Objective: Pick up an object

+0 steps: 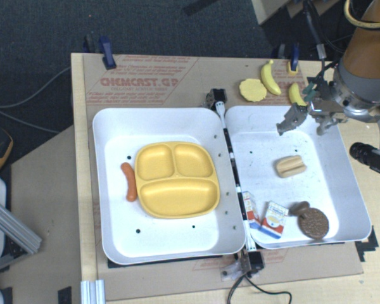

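The pick looks barely begun: the gripper (306,120) hangs over the far edge of the right bin (342,163) with its two fingers spread wide and nothing between them, so no object is lifted and the whole grasp is left to do.

Several candidates lie in that bin. Nearest, just below the gripper toward the camera and apart from it, rests a tan bread roll (289,166). Further toward the camera, at the bin's near edge, sit a brown round cookie (313,222) and, left of it, a small white carton (275,216).

Well to the gripper's left, the left bin (114,227) holds a yellow divided tray (175,179) with an orange sausage (130,181) lying just beside the tray's left edge.

Beyond the gripper, on the bench outside the bins, lie a yellow banana (270,78) and a yellow disc (253,90)
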Tool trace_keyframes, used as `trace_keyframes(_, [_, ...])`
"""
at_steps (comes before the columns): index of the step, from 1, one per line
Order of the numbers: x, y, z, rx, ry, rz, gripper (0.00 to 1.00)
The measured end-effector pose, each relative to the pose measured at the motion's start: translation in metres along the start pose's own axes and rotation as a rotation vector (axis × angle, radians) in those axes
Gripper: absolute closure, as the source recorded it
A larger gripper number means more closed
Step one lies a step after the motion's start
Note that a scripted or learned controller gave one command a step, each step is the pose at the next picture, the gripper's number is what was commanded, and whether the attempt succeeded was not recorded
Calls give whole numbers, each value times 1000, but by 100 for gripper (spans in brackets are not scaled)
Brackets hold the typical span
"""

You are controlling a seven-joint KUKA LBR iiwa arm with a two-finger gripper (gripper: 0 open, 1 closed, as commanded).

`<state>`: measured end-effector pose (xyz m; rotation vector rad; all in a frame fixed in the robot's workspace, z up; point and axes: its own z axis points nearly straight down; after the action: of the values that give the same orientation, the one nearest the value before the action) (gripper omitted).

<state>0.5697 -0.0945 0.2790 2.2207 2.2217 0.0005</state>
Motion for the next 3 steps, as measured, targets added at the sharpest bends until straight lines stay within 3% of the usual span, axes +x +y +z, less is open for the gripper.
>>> trace_keyframes(1, [-42, 4, 130, 13, 1, 5, 0])
trace_keyframes(2, [-60, 11, 195, -6, -5, 1, 0])
trace_keyframes(3, [-109, 57, 184, -6, -5, 2, 0])
